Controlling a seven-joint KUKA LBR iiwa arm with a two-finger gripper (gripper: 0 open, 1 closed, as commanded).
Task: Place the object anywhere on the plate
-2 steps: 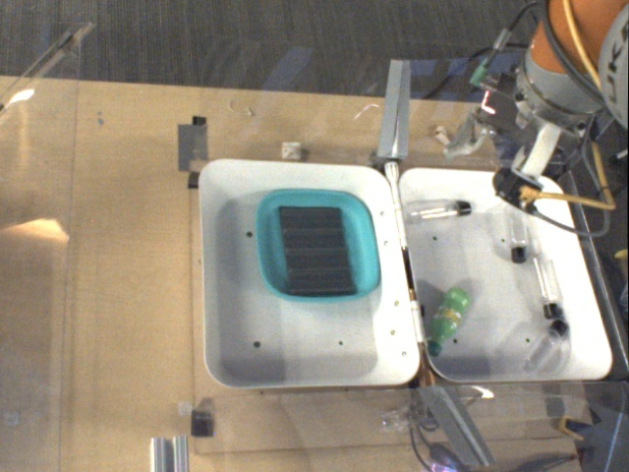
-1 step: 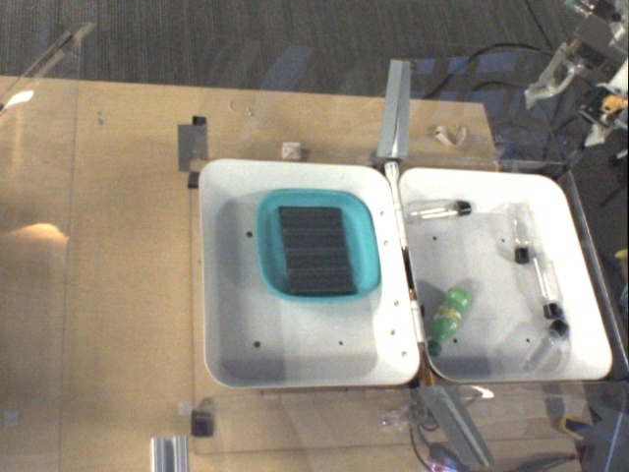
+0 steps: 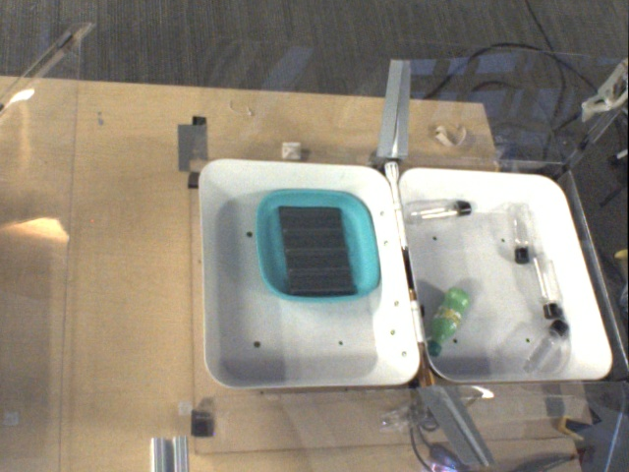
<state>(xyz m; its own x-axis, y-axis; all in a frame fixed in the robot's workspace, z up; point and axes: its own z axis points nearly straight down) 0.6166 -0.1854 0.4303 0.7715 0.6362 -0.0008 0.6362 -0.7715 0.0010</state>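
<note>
A teal plate (image 3: 366,254) with rounded corners lies in the left bin (image 3: 226,293), and a dark ribbed rectangular object (image 3: 314,251) rests flat on its middle. In the right bin (image 3: 580,293), a small green bottle (image 3: 449,315) lies tilted near the lower left corner.
Three clear tubes with black caps lie in the right bin: one near the top left (image 3: 437,209), one (image 3: 520,236) at the upper right, one (image 3: 548,291) along the right side. A grey metal bar (image 3: 396,111) stands behind the divider between the bins. Cables run at the top right.
</note>
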